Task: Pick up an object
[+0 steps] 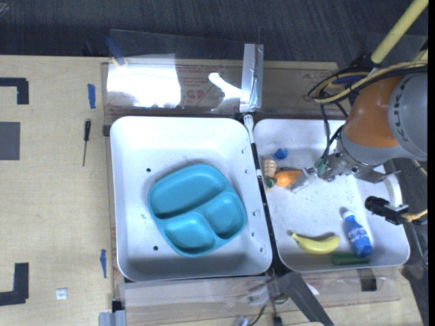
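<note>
Where the right bin (380,260) meets its left wall lies a small orange carrot-like object (287,178), rounded and bright, just beside a tan piece (270,166). The grey arm (401,124) with its orange band reaches in from the right, its gripper (309,175) low beside the orange object; its grip cannot be made out.

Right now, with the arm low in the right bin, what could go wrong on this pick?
1. The claw is beside the orange piece and may nudge it instead of gripping.
2. That piece sits among small items against the right bin wall, so the claw might catch a neighbour or the wall.
</note>
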Robot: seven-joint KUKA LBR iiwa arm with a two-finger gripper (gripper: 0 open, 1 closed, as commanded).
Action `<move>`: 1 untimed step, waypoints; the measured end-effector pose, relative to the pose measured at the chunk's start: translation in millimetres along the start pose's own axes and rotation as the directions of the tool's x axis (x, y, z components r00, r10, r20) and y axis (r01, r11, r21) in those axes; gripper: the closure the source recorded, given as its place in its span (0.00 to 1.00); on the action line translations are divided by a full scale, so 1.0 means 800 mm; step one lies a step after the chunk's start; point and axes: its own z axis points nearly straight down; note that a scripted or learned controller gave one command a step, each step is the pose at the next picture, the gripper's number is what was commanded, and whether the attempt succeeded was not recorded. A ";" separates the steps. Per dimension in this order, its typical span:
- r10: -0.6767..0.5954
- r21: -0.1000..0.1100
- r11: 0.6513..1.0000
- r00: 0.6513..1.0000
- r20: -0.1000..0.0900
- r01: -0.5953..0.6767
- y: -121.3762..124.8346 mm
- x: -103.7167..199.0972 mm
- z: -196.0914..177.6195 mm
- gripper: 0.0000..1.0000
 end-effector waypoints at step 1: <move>0.200 0.004 0.980 0.980 0.000 -0.200 0.080 0.014 0.002 0.00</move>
